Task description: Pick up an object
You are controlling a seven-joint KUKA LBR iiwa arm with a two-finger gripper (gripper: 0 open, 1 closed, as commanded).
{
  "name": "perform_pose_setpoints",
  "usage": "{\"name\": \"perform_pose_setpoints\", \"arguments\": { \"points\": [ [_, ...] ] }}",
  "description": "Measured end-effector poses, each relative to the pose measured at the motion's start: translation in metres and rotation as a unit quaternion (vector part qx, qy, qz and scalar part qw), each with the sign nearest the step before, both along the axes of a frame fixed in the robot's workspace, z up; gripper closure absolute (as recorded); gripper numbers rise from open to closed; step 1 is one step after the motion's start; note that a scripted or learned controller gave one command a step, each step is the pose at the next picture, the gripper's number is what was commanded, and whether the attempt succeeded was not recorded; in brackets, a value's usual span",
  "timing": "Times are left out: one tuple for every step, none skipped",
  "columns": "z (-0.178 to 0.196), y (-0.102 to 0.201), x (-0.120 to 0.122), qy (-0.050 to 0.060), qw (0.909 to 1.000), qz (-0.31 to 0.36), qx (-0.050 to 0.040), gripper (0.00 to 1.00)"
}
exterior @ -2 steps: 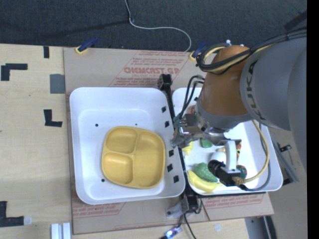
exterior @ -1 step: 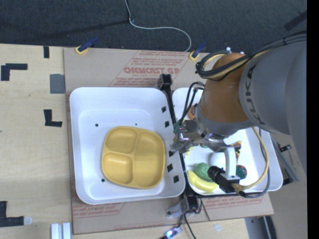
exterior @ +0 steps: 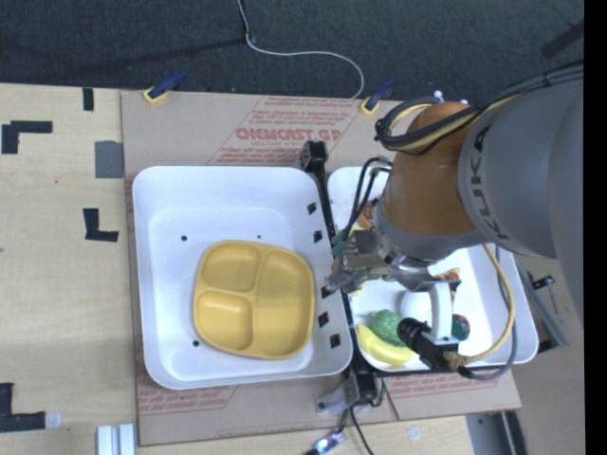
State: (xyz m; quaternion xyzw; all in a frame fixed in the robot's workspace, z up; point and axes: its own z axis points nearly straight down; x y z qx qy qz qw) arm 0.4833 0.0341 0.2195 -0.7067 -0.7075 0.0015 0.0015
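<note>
The bench (exterior: 57, 282) bears cardboard (exterior: 275, 136) under two white bins (exterior: 156, 192).

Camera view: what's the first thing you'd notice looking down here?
The big grey and orange arm looms over the right bin, covering most of it. Next is the yellow divided plate lying flat in the left bin. Small colourful things, one green, peek out below the arm.
</note>
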Motion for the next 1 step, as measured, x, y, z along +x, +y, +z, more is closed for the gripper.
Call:
{"name": "perform_pose_setpoints", "arguments": {
  "points": [
    [-0.0057,-0.0039,0.0099,-0.001,1.0000,0.000,-0.0003,1.00]
  ]
}}
